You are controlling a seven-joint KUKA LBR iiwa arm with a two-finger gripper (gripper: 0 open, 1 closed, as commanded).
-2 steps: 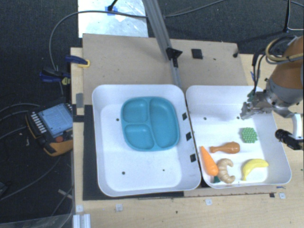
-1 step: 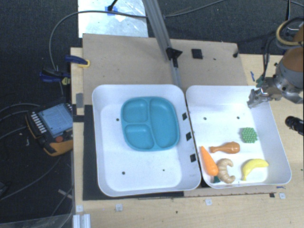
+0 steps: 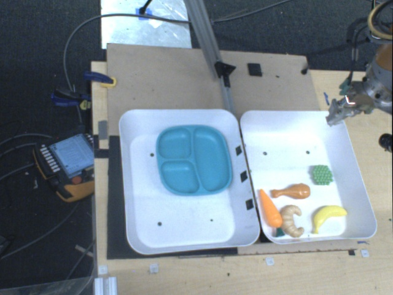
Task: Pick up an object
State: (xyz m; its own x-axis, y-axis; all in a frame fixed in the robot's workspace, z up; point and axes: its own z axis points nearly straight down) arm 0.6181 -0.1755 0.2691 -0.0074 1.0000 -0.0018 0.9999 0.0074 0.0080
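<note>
The hand [image 3: 337,112] hangs over the far right corner of the right bin [image 3: 288,137]; whether it is open or closed I cannot tell. The toys lie well apart from it, along the near side of this bin: a green ball [image 3: 321,174], a chicken leg [image 3: 292,192], a carrot [image 3: 269,208], a beige piece [image 3: 292,220] and a banana [image 3: 328,216]. The left bin [image 3: 138,183] holds a blue divided plate [image 3: 193,159].

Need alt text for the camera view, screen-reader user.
The gripper hangs over the right bin's upper right corner, apart from the toy food clustered at that bin's near end: carrot, drumstick, broccoli, banana, shrimp. The left bin holds a blue divided plate.
</note>
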